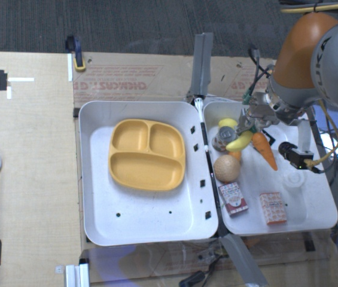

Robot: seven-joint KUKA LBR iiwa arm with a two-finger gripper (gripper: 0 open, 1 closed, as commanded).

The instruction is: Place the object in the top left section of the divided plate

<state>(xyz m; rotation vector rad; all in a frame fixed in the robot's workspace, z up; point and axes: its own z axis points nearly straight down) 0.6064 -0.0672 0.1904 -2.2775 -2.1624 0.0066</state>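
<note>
Divided plate (148, 155), yellow, is seen lying flat in the left white bin (97, 220), a little above the middle of the frame, its three sections all bare; the top left section sits toward the upper left of the plate.

Nearest the lower edge of the frame, in the right white bin (312, 217), two small red-and-white cartons are spotted: one carton (233, 197) close to the bin's left wall, the other carton (272, 208) further right, well apart from it. Just above the first carton a round tan ball-like fruit (227, 167) is found, close to the divider between the bins.

Higher up, a banana (239, 140) is lying at a slant, touching or nearly touching an orange carrot (265, 150) that points down to the right. A yellow lemon-like object (228, 124) and a grey round piece (222, 137) are crowded just left of the banana.

Over that cluster the gripper (250, 122) is hanging, reached in from the upper right of the frame; whether it is spread or closed cannot be told, and nothing can be made out in its grasp. Behind it the grey arm (336, 46) with its orange band (297, 46) is filling the upper right corner.
</note>
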